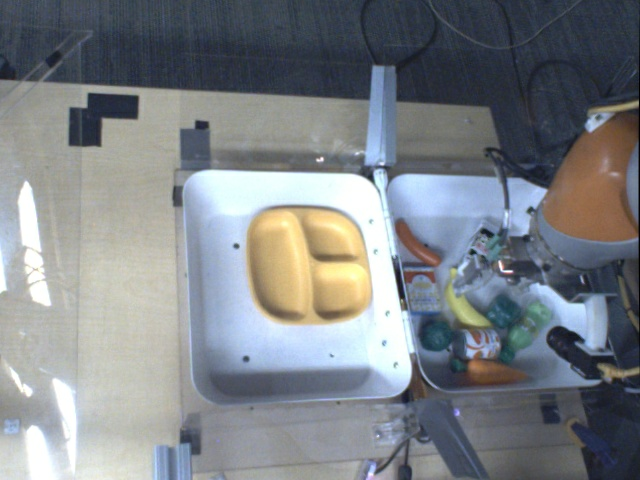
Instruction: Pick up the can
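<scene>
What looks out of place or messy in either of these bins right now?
Nothing looks spilled or broken. The right bin is cluttered: the can lies on its side among a banana, carrot and hot dog. The yellow tray sits slightly askew.

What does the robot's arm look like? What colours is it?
The arm is big and round, with a bright orange band and grey parts around it. At its end sits the gripper, small and made of shiny metal with bits of black. A thin dark cable loops along near the wrist.
</scene>
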Robot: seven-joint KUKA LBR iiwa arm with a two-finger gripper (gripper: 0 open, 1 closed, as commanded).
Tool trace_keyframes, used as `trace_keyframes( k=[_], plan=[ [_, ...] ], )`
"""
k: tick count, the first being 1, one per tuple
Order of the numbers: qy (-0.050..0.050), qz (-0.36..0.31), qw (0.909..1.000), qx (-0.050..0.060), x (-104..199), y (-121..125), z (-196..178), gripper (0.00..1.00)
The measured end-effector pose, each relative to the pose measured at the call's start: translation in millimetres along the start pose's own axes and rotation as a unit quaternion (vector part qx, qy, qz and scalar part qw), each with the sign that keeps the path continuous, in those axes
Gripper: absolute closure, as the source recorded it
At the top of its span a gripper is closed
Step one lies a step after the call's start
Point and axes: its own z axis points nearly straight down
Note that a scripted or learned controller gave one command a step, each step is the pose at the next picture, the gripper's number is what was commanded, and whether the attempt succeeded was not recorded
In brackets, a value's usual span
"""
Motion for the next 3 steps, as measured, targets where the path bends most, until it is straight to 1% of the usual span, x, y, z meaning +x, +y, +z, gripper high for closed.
trace_keyframes(
  k=[1,2,3],
  plan=[
    [0.0,-0.014,0.9999,-0.002,-29,63,-44,0.0],
    [0.0,0.005,1.0,0.0,-53,78,74,0.0],
    [0.0,0.035,0.9994,-0.004,-58,49,100,0.0]
  ],
)
